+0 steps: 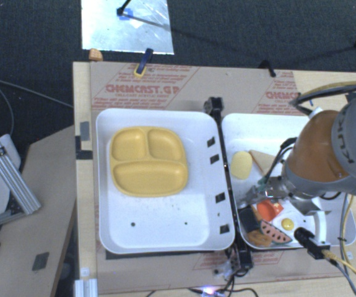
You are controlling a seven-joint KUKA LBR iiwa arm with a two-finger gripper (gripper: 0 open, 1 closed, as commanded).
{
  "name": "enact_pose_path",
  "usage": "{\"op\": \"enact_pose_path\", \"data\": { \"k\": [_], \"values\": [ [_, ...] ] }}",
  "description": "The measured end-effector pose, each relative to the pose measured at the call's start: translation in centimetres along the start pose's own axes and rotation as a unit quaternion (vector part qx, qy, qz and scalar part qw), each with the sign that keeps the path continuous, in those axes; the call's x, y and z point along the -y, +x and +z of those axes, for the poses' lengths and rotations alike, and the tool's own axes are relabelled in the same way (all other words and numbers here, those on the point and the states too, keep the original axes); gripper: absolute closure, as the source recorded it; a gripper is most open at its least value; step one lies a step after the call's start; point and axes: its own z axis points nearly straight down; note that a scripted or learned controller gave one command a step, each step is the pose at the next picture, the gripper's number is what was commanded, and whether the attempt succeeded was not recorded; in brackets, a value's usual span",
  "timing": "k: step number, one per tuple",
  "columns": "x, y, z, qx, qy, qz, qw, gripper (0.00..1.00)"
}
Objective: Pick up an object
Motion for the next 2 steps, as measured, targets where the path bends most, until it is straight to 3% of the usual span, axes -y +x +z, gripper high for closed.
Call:
{"op": "enact_pose_path", "data": {
  "k": [1, 2],
  "values": [
    [-0.4, -0.2, -1.1, 0.001, -0.005, 0.0, 1.0, 1.0],
    [-0.5, -0.2, -2.2, 0.001, -0.006, 0.0, 1.0, 1.0]
  ]
}}
